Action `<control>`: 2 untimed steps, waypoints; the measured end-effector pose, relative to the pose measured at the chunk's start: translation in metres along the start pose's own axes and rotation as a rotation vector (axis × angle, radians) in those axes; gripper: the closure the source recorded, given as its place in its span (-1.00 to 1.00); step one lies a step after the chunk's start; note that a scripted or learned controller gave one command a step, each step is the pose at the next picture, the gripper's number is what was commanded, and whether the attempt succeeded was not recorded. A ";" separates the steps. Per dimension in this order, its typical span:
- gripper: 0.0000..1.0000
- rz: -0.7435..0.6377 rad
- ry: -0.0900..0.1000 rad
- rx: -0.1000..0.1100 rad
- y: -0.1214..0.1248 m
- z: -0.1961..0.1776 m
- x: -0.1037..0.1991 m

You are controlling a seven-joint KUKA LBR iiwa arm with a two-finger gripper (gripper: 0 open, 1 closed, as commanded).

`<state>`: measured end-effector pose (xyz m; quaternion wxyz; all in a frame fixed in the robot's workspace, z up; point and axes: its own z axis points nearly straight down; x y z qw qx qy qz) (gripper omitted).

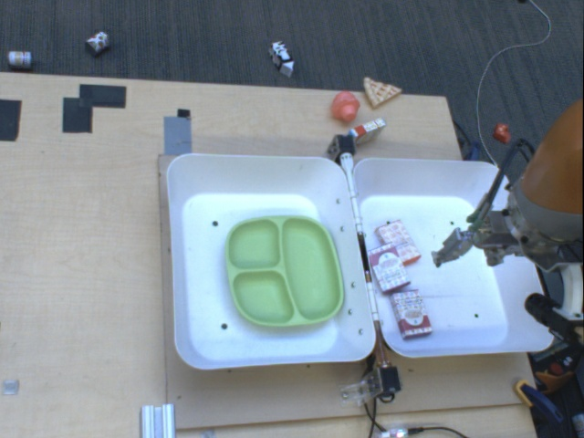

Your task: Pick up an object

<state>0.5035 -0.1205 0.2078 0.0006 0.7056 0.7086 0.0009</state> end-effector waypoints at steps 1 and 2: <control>-1.00 0.003 -0.002 -0.011 -0.012 0.110 0.012; -1.00 0.005 -0.007 -0.018 -0.012 0.117 0.028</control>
